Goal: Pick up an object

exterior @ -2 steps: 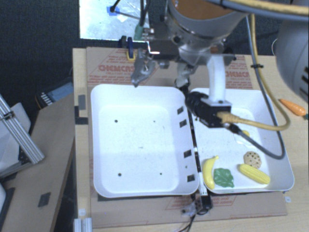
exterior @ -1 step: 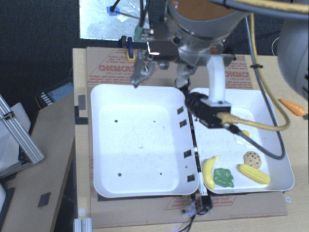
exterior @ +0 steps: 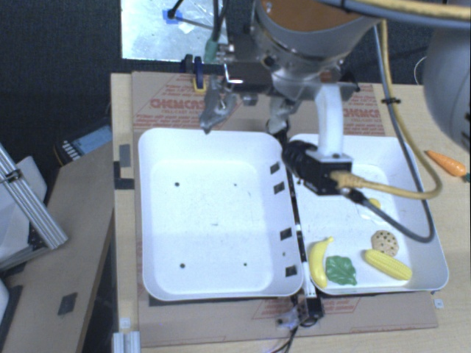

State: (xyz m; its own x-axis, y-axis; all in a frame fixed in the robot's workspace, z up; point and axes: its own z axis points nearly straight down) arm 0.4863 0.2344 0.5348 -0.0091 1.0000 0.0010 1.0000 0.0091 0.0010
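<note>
Four small objects, a banana (exterior: 318, 262), green piece (exterior: 341, 271), cookie (exterior: 384, 242) and corn cob (exterior: 388, 265), lie in the right bin's (exterior: 430, 248) near corner, well apart from the tool (exterior: 246, 120), fingers spread and holding nothing, above the left bin's (exterior: 210, 219) far rim.

You look down at a slant from one fixed camera above the bench (exterior: 88, 219), both white bins (exterior: 213, 212) mid-frame, arm (exterior: 309, 20) entering upper right, close overhead.

The arm (exterior: 316, 13) is cut off by the top edge. It hides part of the right bin (exterior: 423, 219). A small yellow thing (exterior: 374, 204) there is perhaps half hidden by cable (exterior: 390, 193).
</note>
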